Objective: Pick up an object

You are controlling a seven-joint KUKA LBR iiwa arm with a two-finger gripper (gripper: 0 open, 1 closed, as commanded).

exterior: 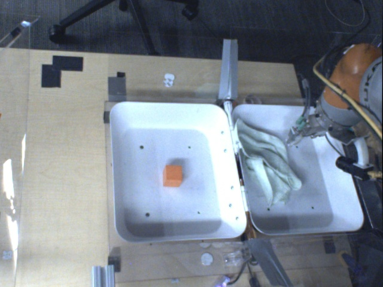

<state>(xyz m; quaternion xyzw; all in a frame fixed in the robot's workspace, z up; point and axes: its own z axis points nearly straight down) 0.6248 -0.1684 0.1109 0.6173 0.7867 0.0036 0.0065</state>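
An orange cube lies near the middle of the left bin. A crumpled pale cloth lies in the left half of the right bin, stretching from the back wall toward the front. My gripper hangs low over the back of the right bin, right at the cloth's upper right edge. Whether it touches the cloth cannot be made out. The arm's grey wrist with its orange band reaches in from the right.
A metal bar stands at the back between the two bins. Black tape marks sit on the bench at the far left. A chair base stands on the floor behind the bench.
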